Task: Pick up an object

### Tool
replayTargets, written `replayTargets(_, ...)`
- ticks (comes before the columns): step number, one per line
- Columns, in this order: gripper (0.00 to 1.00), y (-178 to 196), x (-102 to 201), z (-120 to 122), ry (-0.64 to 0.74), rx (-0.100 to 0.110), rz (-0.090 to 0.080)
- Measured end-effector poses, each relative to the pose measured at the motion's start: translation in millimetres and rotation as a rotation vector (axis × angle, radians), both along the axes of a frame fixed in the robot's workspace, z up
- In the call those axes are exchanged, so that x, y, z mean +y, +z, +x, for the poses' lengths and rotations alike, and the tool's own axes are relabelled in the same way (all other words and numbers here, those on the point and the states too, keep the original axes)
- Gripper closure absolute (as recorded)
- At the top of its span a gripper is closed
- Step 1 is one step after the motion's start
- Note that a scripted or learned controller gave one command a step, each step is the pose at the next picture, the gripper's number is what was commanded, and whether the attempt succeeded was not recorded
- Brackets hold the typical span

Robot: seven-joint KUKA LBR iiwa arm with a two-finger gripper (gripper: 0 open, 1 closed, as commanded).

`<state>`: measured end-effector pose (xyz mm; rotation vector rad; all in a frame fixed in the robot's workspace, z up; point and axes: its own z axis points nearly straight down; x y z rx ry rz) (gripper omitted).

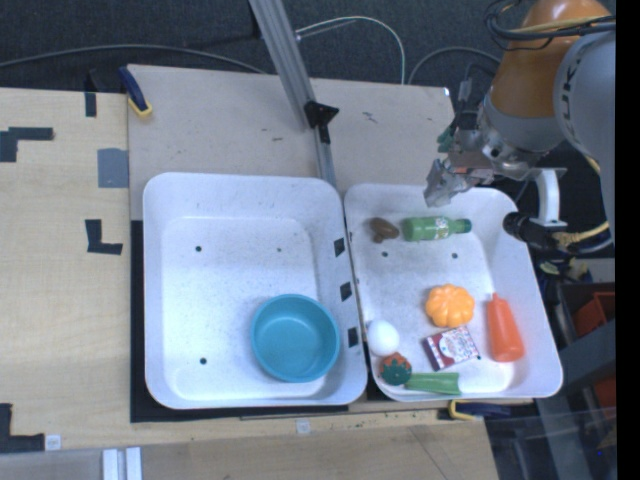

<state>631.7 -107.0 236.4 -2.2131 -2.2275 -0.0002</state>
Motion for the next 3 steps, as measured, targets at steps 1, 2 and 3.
replayTargets(1, 1.0, 1, 62, 11, 0.002, 0.0, 0.001)
replayTargets(2, 1.0, -4, 121, 23, 0.002, 0.0, 0.001)
replayTargets(3, 1.0, 1, 168, 25, 0.0, 0.0, 0.0)
